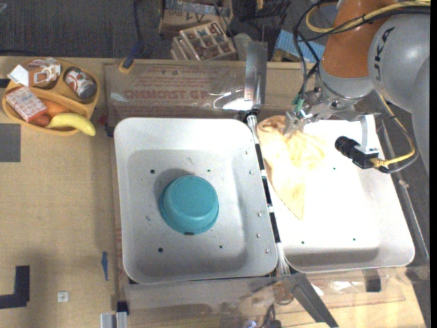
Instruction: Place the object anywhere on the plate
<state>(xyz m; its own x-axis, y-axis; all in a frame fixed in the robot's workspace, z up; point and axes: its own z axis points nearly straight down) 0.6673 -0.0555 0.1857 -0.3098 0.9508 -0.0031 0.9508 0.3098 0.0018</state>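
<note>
While held, cloth (290, 166) hangs pale yellow, crumpled

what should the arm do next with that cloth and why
Probably lift and carry it toward the left bin. The end effector sits at the upper corner of the yellowish cloth, which hangs draped over the right bin near the divider. The teal plate lies in the left bin, well apart from the cloth. Whether the cloth is truly gripped is unclear, so lift slowly.

Plate (190, 204) in left bin (133, 145); cloth (290, 166) in right bin (362, 231).
</note>
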